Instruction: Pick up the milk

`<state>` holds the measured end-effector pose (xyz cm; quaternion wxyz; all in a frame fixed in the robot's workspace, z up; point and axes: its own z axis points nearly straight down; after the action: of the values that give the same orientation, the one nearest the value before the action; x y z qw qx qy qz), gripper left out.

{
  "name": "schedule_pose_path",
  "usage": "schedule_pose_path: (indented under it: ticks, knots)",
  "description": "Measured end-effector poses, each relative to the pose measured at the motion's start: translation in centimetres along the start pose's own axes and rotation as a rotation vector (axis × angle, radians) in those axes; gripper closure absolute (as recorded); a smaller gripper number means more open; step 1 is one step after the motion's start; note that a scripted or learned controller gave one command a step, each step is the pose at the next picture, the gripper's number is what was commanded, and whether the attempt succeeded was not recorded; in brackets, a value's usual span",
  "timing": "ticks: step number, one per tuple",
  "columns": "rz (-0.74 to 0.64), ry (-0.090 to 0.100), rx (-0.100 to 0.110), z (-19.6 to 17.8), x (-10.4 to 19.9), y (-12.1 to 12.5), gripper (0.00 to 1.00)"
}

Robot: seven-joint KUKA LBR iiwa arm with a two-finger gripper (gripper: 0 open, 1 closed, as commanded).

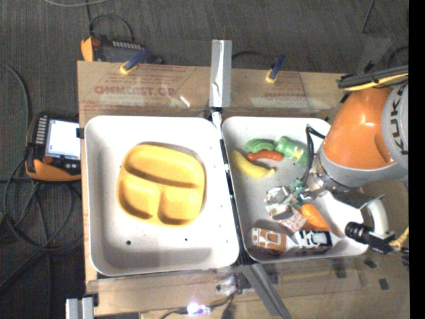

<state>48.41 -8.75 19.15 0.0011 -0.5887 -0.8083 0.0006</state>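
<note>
While claw (287,198) state unclear, R bin (234,178): 1 milk (312,239), 1 banana (250,166).

tray (161,183) in left bin (99,198); banana (249,167) in right bin (242,198).

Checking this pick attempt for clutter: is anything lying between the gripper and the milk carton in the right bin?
Nothing clearly blocks it. The gripper hovers mid right bin, with the milk just below it by the front wall. But the carrot lies right between them, touching the carton's upper edge, and a brown carton sits beside the milk.
</note>
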Motion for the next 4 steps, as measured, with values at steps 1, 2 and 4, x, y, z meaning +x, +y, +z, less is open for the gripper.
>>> schedule_pose_path:
  ticks: [1,2,4]
  knots:
    - [-0.142,-0.001,-0.001,-1.3,7.4,2.4,1.0]
    - [-0.35,-0.001,0.001,-1.1,9.4,5.4,1.0]
    - [-0.388,-0.002,0.0,-2.9,2.8,1.9,1.0]
